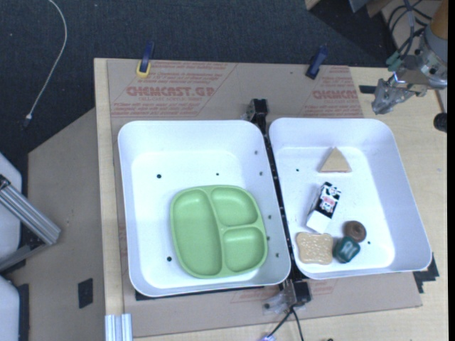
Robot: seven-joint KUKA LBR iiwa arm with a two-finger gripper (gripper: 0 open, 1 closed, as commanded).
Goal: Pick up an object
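2 white bins side by side on a cardboard-covered bench [213, 91]. Left bin [142, 155] has 1 item: a green divided plate [217, 231] w/ 3 compartments, lying flat toward the near half of the bin.

Right bin [377, 148] has 5 items. 1 tan triangular wedge [335, 160], approx mid-bin toward the far side, well apart from the rest. 1 small black-and-white carton [324, 206] w/ cow-type pattern, lying on its side at a tilt, near the bin's centre. 1 toast slice [314, 248], light brown, at the near left corner, just below the carton's white end. 1 brown donut-like ring [354, 230] near the front wall, and 1 dark teal object [346, 250] just beside it, touching or nearly so; can't tell which. The teal one also sits right next to the toast.

Gripper [387, 98] is at the upper right, over the bench beyond the right bin's far right corner, not over any item and well apart from all 5. Nothing visible btwn its fingers; whether they're spread or closed can't be told, too small and blurred.

2 clamps on the far bench edge: 1 w/ yellow [145, 63], 1 blue [316, 62].
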